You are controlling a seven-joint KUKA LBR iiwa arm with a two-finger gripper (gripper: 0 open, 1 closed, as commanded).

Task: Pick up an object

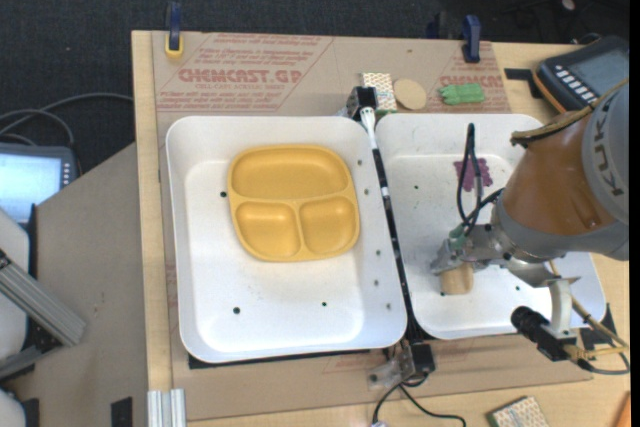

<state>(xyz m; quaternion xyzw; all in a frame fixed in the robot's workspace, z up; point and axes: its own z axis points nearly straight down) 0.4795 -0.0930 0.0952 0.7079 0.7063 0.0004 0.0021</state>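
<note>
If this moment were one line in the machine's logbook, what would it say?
arm: over right bin | pincer: low, at tan block | grasp: unconfirmed | left bin: yellow divided tray

arm (590,195): grey casing; broad orange band; black lettering on the grey shell; black cable looping along its left side

The bench (250,75) bears two white bins (200,245) side by side.

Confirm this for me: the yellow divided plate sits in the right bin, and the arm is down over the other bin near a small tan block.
One thing is wrong: the camera view shows the yellow divided plate in the left bin, not the right. The rest stands: the arm is down over the other bin, the right bin, with its gripper near the small tan block.
</note>
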